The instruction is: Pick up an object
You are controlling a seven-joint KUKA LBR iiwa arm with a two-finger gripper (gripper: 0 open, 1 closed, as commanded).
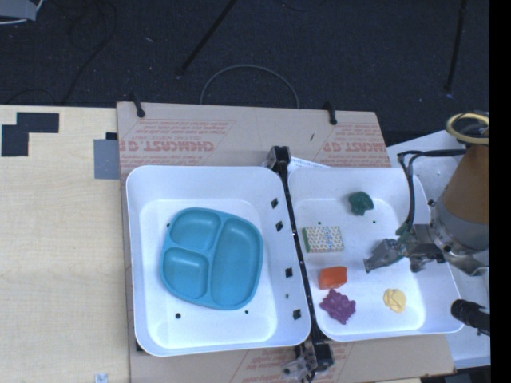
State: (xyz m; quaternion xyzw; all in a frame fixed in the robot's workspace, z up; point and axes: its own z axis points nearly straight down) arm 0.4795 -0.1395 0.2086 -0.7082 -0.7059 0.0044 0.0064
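Gripper [382, 256] — grip state unclear — hangs just right of the orange block [333, 277].

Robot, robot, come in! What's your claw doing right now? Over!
Claw low in right bin, nothing seen held. Orange block, yellow piece nearby. Nothing blocking.

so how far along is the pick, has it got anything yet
Nothing looks picked yet: the green toy, speckled block, orange block, purple toy and yellow toy all lie in the right bin. In hand: the gripper is low among them. Left: grasp one and lift it.
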